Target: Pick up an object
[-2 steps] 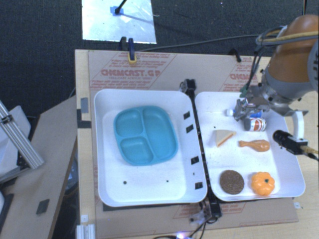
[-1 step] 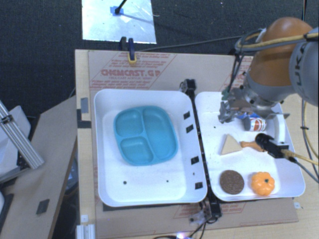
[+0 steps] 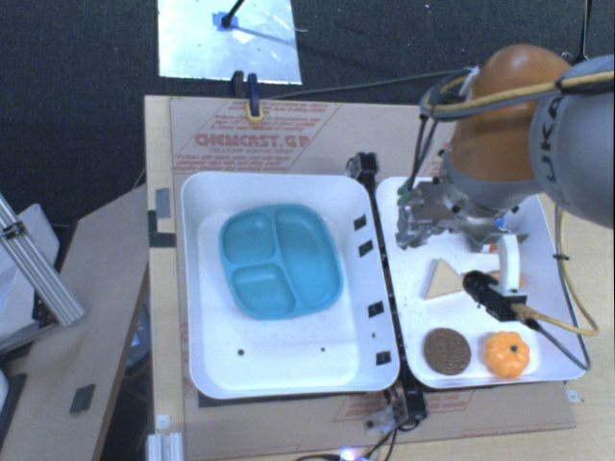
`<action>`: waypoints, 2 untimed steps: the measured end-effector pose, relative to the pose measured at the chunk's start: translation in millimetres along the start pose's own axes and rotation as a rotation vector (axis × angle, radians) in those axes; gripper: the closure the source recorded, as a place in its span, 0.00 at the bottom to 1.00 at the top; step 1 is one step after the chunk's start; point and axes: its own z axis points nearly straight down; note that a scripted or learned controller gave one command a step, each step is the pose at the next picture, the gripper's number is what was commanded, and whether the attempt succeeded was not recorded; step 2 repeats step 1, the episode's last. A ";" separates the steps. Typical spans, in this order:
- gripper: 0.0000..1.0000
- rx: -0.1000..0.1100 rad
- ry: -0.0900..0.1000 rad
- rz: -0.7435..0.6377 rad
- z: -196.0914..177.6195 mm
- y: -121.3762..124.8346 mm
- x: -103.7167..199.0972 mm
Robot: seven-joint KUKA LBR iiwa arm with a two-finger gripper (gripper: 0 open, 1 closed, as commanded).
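Nearest pick: tan wedge (image 3: 444, 279), lying flat in right bin (image 3: 543, 277), mid-floor, its point toward the bin's far end. Gripper (image 3: 413, 227) sits just up-left of it, near the bin's left wall, apart from the wedge and w/ nothing seen in it. Open or closed: can't tell from this angle.

Other candidates, same bin, near edge: brown cookie (image 3: 448, 351) and orange pumpkin (image 3: 506, 352), side by side, not touching, both well clear of the gripper. Left bin (image 3: 207, 353) holds only a blue divided plate (image 3: 282, 260), prob. too wide and flat for a two-finger grab.

How to do it well, IMO:
- Go for the wedge: shortest move, a small shift toward the near-right.
- It's thin and flat, so grip must be low, across two sloped edges; centre over the wide part, not the tip, or it'll squirt out.
- Come straight down; avoid the left wall.
- If the wedge slips, the pumpkin is prob. the easier fallback: rounder and taller, better bite. Cookie looks flat, poor odds.
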 end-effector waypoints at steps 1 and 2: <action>1.00 0.001 0.001 -0.001 20.8 -14.4 54.8; 1.00 0.001 0.001 -0.001 20.8 -14.4 54.8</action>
